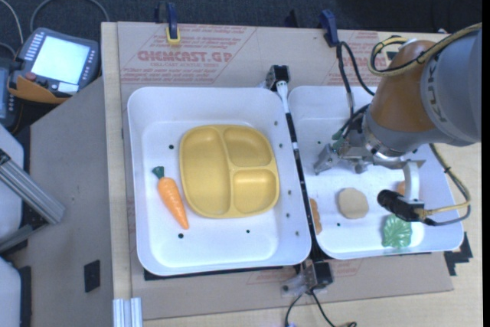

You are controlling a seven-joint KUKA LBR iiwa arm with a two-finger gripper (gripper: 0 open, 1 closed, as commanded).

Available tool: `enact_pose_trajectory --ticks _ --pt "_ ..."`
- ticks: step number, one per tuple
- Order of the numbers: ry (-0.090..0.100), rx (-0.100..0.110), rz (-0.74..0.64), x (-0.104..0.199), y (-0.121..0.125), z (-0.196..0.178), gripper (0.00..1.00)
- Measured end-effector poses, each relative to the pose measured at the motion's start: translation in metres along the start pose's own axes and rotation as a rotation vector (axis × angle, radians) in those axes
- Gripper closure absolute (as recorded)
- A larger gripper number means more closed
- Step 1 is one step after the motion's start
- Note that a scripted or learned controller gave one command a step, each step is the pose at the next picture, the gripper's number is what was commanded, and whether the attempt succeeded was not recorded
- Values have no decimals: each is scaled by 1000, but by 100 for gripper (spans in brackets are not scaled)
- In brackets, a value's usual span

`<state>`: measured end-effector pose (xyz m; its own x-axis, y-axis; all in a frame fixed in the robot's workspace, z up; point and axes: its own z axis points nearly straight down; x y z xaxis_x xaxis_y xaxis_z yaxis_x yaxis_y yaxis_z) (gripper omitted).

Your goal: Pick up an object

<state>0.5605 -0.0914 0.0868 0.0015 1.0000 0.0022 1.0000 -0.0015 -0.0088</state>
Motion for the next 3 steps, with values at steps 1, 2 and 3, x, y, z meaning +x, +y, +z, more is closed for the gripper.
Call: enact_pose_trajectory --ticks 1,2,3 --pt "-3 -9 2 -1 2 -14 100" --pt "-4 -14 0 -4 -3 -59 100" --pt "-4 -18 -3 4 1 -119 100"
